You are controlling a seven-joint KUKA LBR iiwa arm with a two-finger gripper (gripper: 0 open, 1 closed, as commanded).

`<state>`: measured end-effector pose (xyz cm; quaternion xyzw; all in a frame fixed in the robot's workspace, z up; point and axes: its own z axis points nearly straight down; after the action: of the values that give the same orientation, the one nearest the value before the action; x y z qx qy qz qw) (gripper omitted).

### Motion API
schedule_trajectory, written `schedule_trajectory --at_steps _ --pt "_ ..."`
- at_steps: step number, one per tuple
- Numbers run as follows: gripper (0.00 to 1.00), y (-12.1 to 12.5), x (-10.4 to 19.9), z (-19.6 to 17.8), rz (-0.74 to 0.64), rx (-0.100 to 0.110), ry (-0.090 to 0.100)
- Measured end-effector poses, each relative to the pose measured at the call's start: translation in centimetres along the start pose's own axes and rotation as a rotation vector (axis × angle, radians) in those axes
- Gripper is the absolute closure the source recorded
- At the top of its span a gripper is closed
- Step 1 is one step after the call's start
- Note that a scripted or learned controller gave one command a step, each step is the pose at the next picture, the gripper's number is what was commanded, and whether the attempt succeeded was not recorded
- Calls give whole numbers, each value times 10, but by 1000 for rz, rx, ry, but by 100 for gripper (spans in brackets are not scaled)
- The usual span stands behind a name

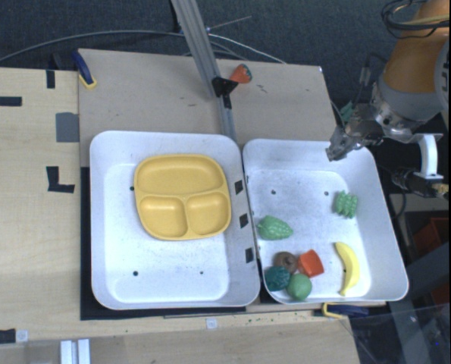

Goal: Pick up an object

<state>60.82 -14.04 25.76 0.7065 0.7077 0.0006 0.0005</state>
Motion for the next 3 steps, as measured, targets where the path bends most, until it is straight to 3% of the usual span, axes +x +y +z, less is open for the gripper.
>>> schedule_trajectory --at_steps 3 --pt "100 22 174 13 -6 2 1"
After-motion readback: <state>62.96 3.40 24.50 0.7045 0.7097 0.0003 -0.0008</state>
